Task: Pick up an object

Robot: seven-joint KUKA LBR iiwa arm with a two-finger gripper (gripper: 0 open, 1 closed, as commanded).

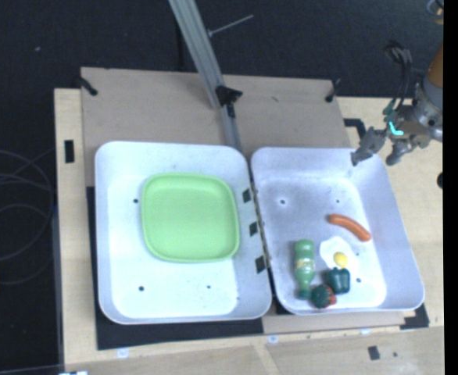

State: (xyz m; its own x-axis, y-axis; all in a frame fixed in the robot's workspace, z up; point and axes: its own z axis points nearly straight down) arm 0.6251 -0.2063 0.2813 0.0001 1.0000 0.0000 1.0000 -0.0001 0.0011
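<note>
Over the upper right corner of the right bin (385, 180), the pincer (377, 151) hangs with its two dark fingers spread apart and nothing between them. It sits above the bin's rim, well apart from the objects below. These lie clustered in the bin's lower half: an orange sausage (348, 225), slim and curved, lies alone toward the right wall; a fried egg (341, 255), flat white with a yellow yolk, lies just below it; a green bottle (304, 267) lies beside the egg on its left; a small dark green and red item (330, 287) touches the bottle's lower end, its form too small to tell. The bin's upper half is bare white floor, smooth and shallow, with rounded corners. The left bin (119, 209) holds a pale green square plate (190, 217) with rounded corners, matte, near its centre. Both bins rest side by side on the tan bench (284, 116).
</note>
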